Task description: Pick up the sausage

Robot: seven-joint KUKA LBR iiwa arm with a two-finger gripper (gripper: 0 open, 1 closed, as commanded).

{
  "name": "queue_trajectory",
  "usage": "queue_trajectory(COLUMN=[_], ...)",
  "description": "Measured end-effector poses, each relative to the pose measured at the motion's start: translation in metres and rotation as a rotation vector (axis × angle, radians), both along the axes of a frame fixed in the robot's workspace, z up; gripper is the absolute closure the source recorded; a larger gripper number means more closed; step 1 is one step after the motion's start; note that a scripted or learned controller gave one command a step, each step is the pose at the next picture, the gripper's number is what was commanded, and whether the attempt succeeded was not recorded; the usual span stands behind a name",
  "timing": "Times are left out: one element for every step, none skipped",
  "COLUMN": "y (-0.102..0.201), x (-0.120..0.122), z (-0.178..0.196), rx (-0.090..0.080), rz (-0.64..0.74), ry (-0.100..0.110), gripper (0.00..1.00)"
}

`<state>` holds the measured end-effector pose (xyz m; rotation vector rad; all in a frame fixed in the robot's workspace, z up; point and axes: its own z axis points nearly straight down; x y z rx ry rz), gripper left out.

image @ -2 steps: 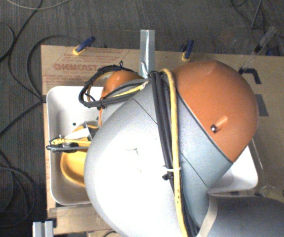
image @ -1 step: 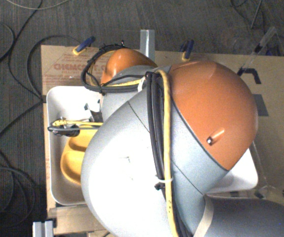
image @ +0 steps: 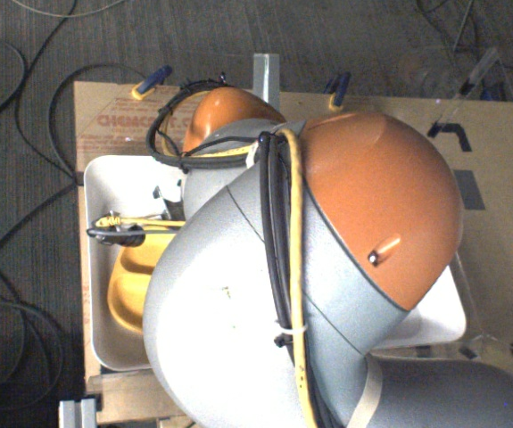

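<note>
While arm (image: 327, 275) covers bins (image: 104, 185), sausage hidden

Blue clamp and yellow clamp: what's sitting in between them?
In the camera view, between the blue clamp and yellow clamp stand a grey metal post and looped black cables.

sausage: hidden behind the arm | colour, pose and place cannot be told

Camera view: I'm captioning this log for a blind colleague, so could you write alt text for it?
A large grey and orange robot arm blocks most of the overhead view of a bench. At left, a white bin holds a yellow object, partly hidden by the arm.
</note>
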<state>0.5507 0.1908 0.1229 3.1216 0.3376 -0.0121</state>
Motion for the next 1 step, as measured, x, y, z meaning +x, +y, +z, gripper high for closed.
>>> queue_trajectory(y=[0.0179], x=[0.0176], z=[0.0453], rx=[0.003], rz=[0.102], ry=[0.0], gripper=[0.0])
